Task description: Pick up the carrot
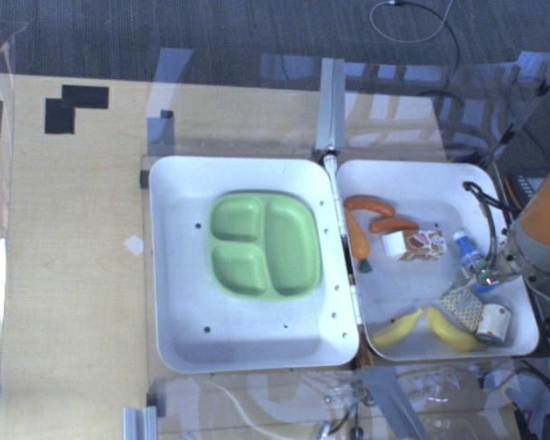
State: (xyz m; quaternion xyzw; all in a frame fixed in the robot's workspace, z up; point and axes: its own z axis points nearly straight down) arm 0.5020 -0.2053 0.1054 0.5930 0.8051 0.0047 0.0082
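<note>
The carrot (pixel 356 237) is orange with a dark green end. It lies lengthwise against the left wall of the right bin (pixel 412 177), green end toward the front. My gripper (pixel 484 279) hangs low at the right side of the same bin, beside a small blue bottle (pixel 465 247) and far to the right of the carrot. Nothing shows in its grasp. The arm's orange band (pixel 547 211) sits at the right edge of the view.
Two reddish sausages (pixel 368 205) (pixel 393 225) lie just right of the carrot, next to a white and red packet (pixel 415 244). Two bananas (pixel 394 329) (pixel 449 331), a patterned packet (pixel 464 306) and a small can (pixel 493 324) sit at the front. The left bin (pixel 179 337) holds a green divided plate (pixel 262 245).
</note>
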